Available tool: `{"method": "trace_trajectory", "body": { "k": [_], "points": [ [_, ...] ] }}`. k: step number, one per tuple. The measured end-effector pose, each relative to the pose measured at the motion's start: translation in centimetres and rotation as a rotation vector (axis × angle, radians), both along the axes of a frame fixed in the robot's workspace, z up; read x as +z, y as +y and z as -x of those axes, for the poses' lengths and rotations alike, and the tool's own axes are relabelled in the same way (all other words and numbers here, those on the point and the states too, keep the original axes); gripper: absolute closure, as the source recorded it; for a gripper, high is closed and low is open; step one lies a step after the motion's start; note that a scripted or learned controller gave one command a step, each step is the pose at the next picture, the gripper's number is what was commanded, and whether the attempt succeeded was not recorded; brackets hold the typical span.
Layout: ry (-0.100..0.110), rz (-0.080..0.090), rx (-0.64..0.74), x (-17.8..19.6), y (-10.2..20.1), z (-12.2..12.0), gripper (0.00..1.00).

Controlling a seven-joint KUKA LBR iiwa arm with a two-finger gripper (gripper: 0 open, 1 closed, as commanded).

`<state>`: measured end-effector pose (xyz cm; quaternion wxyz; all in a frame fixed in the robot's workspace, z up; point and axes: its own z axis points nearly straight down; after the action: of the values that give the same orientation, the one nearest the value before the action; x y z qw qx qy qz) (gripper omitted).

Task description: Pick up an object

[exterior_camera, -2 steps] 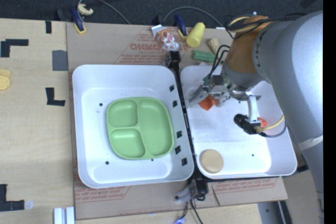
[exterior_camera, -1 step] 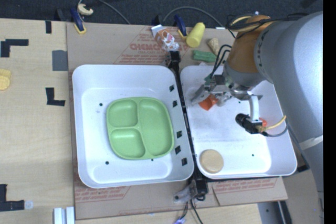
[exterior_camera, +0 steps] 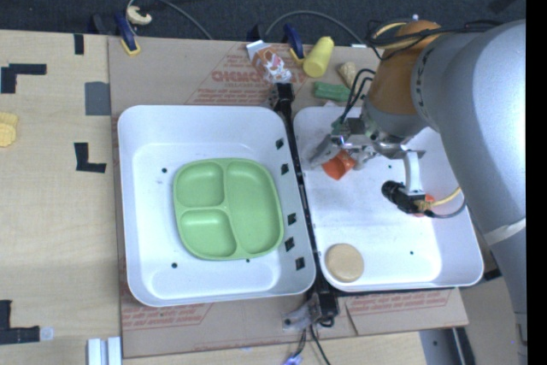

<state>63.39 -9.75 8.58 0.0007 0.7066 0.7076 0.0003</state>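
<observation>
My gripper (exterior_camera: pixel 342 151) sits low in the right bin (exterior_camera: pixel 444 261), fingers around a small orange object (exterior_camera: pixel 337 167); how firmly they grip is unclear. My arm (exterior_camera: pixel 461 98) hides the bin's far corner.

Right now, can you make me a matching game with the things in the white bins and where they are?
Things:
1. green plastic tray with three compartments
2. round tan cookie-like disc
3. small orange-red block
4. yellow plastic cylinder

Places:
A. right bin, near its front edge
B. on the brown board behind the bins
C. middle of the left bin
D. right bin, just below the gripper

Pairs: 1-C, 2-A, 3-D, 4-B
</observation>
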Motion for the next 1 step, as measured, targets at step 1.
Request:
{"method": "trace_trajectory", "body": {
  "k": [1],
  "points": [
    [-0.001, 0.002, 0.001, 0.99, -0.01, -0.01, 1.00]
  ]
}}
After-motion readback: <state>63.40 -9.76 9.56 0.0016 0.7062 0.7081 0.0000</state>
